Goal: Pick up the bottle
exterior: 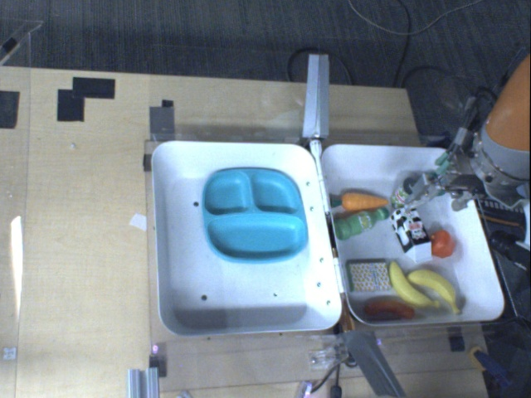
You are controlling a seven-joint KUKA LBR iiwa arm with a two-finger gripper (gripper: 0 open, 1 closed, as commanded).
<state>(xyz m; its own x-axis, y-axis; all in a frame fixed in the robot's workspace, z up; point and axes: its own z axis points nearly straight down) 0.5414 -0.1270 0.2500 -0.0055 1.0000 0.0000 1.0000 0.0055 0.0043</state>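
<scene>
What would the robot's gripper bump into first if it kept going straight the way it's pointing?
Probably the green bottle. The gripper points left and downward toward it, though the orange carrot lies close by and depth is unclear.

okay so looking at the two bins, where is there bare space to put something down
Left bin: bare floor all round the blue tray, widest along its near edge. Right bin: bare strip along the far wall, behind the carrot. Crowded: bottle, carrot, bananas, gripper.
</scene>
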